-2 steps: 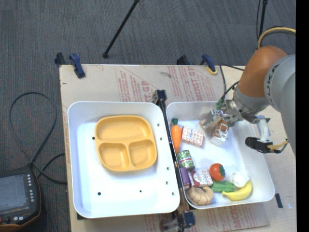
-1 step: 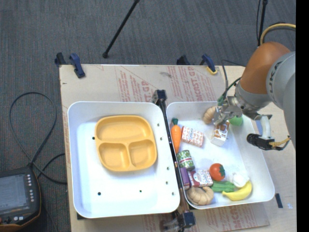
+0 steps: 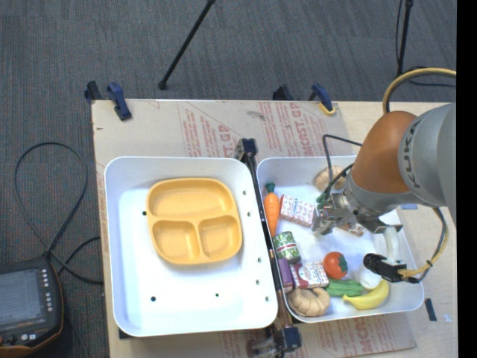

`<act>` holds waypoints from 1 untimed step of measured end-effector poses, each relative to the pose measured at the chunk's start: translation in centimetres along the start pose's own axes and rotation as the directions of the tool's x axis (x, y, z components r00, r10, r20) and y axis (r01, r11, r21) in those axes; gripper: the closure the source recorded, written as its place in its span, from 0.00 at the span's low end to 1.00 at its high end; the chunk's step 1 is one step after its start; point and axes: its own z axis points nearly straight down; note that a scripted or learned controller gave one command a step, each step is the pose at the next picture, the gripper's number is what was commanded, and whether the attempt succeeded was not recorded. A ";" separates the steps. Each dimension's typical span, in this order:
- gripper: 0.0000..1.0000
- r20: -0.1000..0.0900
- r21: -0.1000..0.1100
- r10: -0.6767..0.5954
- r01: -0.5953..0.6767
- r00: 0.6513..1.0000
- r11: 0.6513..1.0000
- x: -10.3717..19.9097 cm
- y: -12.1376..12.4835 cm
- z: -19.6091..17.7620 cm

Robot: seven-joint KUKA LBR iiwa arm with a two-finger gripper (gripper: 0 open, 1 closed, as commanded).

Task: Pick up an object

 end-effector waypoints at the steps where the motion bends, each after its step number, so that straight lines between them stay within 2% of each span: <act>1: 1.00 0.003 -0.007 0.001 -0.001 1.000 1.000 -5.5 1.2 -11.4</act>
